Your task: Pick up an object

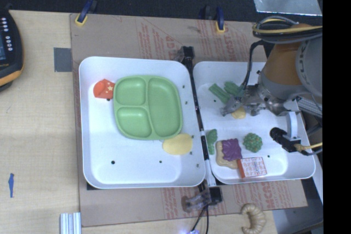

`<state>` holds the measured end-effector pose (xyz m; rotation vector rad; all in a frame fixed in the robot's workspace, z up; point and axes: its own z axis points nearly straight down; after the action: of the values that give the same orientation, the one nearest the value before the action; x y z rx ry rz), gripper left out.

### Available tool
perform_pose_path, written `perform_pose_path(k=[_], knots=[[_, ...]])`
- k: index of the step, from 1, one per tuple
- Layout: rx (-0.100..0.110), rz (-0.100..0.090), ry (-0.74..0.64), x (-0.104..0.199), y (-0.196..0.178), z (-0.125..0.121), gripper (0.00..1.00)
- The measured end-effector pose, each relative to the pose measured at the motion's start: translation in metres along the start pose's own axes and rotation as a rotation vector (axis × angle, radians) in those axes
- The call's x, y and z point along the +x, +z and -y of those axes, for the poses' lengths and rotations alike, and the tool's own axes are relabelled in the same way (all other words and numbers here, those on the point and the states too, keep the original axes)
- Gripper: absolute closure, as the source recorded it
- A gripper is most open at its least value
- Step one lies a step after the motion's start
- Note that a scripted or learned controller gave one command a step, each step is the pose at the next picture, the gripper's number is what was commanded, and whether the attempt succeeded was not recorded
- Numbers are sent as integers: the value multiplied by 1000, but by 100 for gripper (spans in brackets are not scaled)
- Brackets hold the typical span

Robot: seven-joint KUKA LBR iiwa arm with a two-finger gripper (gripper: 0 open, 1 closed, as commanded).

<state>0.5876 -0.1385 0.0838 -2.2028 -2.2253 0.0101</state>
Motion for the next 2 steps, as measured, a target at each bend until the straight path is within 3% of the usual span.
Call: perform_pose_path(k=[1,2], knots=[[-8,4,3,-4,-19,-1,100],[-21,0,-1,67,-147,18,100]])
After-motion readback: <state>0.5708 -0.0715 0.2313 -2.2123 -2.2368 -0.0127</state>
